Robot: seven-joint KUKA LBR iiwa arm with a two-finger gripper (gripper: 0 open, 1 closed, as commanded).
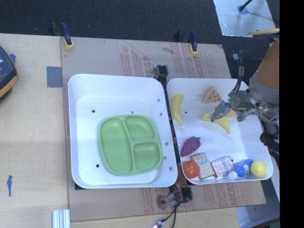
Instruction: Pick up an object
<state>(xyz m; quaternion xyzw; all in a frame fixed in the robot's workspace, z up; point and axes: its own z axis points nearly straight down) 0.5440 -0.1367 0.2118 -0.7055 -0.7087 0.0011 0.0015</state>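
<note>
My gripper [230, 114] hangs over the upper middle of the right bin [247, 141], reaching in from the right. Its two dark fingers [219, 112] stand apart, so it is open. Just under and in front of them lies a yellow banana [224, 124], partly covered by the fingers; I cannot tell whether they touch it. A pizza slice [211, 96] lies just behind the gripper. A second banana [176, 108] rests by the bin's left wall.
The right bin's front holds purple grapes [190, 145], a red tomato [191, 169], two small cartons [213, 167], a blue bottle [241, 169] and a yellow lemon [258, 168]. The left bin [85, 108] holds a green divided plate [130, 144].
</note>
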